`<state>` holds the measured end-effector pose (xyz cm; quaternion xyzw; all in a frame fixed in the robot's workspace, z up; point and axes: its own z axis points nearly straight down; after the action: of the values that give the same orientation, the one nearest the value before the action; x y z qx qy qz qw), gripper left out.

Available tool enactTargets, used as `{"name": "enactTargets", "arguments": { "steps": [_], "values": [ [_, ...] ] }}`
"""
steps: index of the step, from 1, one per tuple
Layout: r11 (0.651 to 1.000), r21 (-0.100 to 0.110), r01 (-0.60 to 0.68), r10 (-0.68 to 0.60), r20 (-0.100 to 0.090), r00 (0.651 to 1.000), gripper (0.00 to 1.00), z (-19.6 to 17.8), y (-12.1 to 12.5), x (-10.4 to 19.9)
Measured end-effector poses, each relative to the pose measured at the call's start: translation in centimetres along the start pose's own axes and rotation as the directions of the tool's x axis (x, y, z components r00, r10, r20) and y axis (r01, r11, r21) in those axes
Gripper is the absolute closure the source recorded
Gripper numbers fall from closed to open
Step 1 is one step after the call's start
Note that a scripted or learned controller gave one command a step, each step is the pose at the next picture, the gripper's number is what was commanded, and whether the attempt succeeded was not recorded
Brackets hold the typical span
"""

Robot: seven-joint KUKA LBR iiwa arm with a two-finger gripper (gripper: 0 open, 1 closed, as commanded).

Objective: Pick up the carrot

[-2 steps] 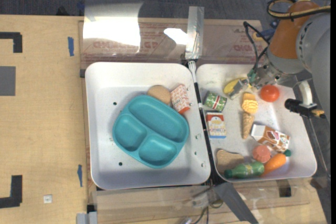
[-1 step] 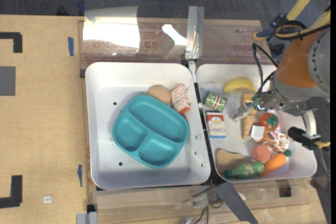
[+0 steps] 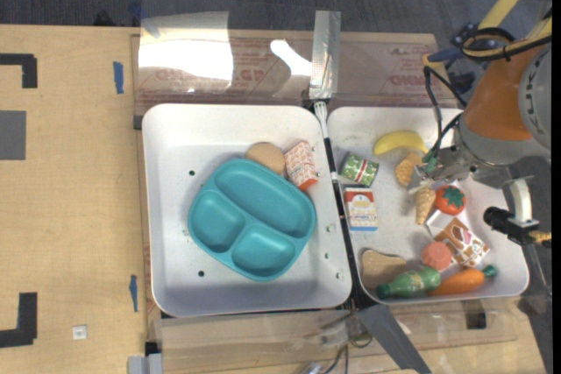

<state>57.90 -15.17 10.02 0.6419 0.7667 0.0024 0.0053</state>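
Two white bins side by side. Left bin (image 3: 166,215) has one teal tray (image 3: 252,219), a tan bun (image 3: 266,157) and a small carton (image 3: 301,164) touching the tray's top edge. Right bin (image 3: 517,276) is the cluttered one: one banana (image 3: 399,141), one green can (image 3: 358,170), one tomato (image 3: 450,200), two more cartons, one green bottle (image 3: 408,282). The carrot (image 3: 462,280) lies by the front wall, just right of the bottle. The gripper (image 3: 436,168) is over the right bin near the tomato; can't tell how it stands.
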Motion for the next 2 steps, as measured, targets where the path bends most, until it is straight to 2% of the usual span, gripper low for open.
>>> {"name": "enactTargets", "arguments": {
  "steps": [1, 2],
  "values": [
    [1.0, 0.002, 0.0, 0.0, 0.0, 1.0, 0.0, 0.1, 0.0, 0.0],
    [0.999, 0.004, 0.044, -0.044, -0.003, 0.999, 0.0, 1.3, 5.3, 0.7]
  ]
}}
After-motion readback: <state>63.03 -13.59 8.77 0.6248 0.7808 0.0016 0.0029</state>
